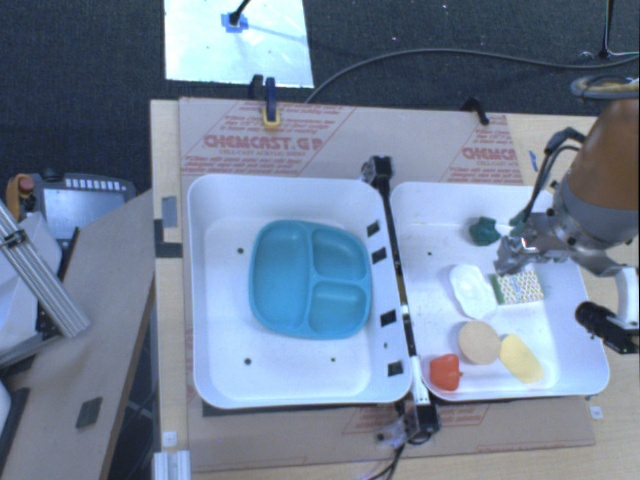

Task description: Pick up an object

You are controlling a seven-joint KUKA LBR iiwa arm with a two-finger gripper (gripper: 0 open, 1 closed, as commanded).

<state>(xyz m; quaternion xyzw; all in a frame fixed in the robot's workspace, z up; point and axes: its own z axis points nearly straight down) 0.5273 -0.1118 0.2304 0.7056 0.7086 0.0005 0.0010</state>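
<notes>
Flanking white bins (300,193) on cardboard (340,133)

Item: my arm (605,168), cut off by the right edge. Item: my claw (512,255), fingertips too blurred to read. Item: patterned block (519,288), top partly hidden under my claw. Item: dark green object (483,231), too small to identify.

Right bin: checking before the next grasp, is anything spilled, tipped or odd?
Nothing stands out. The right bin holds six small items lying apart, none spilled; the gripper hangs above them.
</notes>
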